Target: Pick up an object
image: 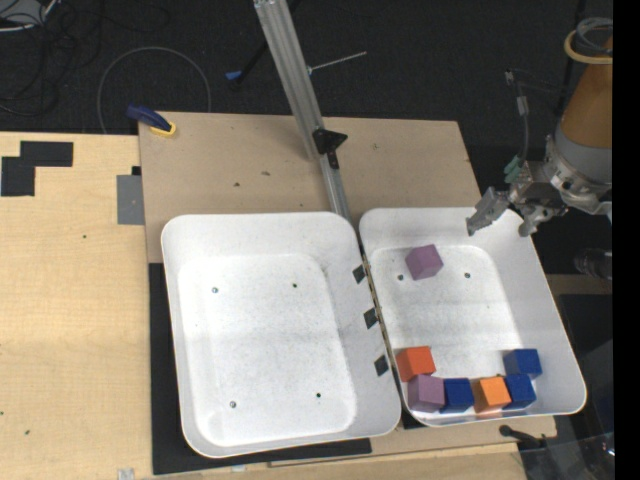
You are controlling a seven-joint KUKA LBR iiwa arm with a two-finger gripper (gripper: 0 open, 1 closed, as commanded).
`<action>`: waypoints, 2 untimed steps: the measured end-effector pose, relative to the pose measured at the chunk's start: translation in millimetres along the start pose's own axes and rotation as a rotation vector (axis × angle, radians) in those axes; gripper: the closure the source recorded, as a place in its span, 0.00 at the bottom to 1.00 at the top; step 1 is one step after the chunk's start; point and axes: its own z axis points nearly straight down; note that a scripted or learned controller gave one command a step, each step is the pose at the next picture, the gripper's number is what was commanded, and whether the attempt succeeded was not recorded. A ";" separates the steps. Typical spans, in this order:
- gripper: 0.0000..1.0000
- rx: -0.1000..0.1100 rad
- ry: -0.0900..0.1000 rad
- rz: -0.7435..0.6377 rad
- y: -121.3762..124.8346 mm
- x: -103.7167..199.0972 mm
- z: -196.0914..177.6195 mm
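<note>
A purple block lies alone in the upper part of the right bin. Along that bin's near edge sit several blocks: an orange one, a purple one, a blue one, another orange one and blue ones at the corner. My gripper hangs over the bin's far right rim, up and to the right of the lone purple block. It is open, with nothing between its fingers.
The left bin adjoins the right bin, with black clips along the shared edge. A slanted aluminium rail runs down to the gap between the bins. A blue-and-yellow object lies at the board's far left corner.
</note>
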 end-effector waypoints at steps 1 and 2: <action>0.00 0.006 0.003 0.003 47.5 31.9 146.1; 0.00 -0.002 -0.001 0.002 45.5 70.2 166.4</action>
